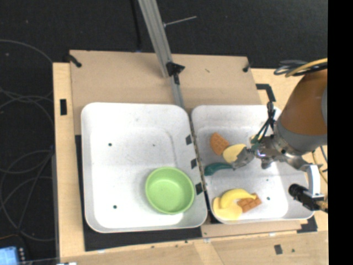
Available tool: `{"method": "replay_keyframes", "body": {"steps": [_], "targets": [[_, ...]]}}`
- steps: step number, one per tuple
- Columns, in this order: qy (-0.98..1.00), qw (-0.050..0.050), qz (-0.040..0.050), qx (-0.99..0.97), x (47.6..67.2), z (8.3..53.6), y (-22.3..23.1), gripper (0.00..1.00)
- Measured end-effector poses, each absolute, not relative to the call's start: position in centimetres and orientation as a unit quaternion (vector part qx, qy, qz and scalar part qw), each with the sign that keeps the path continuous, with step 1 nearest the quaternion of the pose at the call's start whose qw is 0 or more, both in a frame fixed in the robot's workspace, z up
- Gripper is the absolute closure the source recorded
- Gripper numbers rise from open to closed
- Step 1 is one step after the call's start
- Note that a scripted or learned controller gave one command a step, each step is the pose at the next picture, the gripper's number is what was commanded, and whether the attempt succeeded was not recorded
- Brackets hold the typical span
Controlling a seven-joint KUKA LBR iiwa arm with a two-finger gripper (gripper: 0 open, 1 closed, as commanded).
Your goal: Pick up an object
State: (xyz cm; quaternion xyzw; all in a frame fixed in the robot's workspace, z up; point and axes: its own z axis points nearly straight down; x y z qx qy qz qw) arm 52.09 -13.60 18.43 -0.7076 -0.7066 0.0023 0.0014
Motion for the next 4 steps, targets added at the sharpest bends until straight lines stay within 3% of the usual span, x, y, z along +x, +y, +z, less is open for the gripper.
{"method": "replay_keyframes", "body": {"steps": [1,2,3,4], "targets": [[-0.707,0.001,0.0020,-0.708,52.3,13.6,-14.6,0.00],[-0.706,-0.001,-0.0016,-0.708,52.5,15.0,-14.6,1.00],[-0.708,-0.004,-0.0021,-0.706,52.5,21.2,-15.3,1.00],[-0.708,-0.002,-0.0014,-0.706,52.7,23.3,-15.3,1.00]]}}
